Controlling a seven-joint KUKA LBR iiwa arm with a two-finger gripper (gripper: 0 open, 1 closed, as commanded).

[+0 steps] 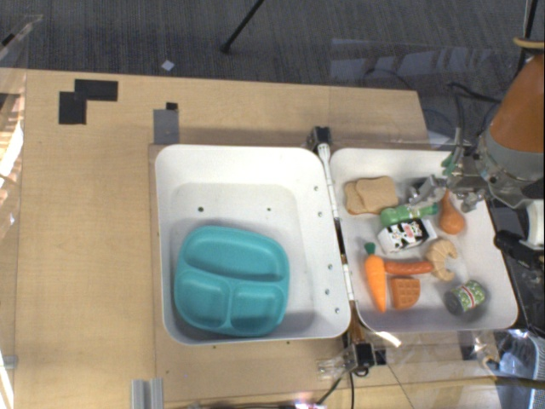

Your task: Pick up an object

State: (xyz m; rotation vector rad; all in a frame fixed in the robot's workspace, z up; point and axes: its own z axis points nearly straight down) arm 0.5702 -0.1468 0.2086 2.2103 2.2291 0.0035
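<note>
Several toys crowded the right bin (507, 309), so a clean vertical drop onto one isolated item looked best. Gripper (423, 192) hovered just above the green bottle (407, 215), right of the bread slice (371, 194); jaw state, cannot tell. Nothing visibly gripped.

Even, fairly bright overhead light falls across the pale wooden bench top (85, 254), with no hard glare. The shallow white plastic left bin (247, 173) shows a soft grey shadow pooled on its floor around the teal compartment tray (232, 281), darkest along the lower part. The shallow white plastic right bin (502, 267) is brighter, almost washed out at its rim. The dark grey carpet floor (341, 15) across the top of the frame is dim. Overall sharpness is modest; small items look soft, and the orange arm band (521, 113) at the right edge is blurred.
</note>
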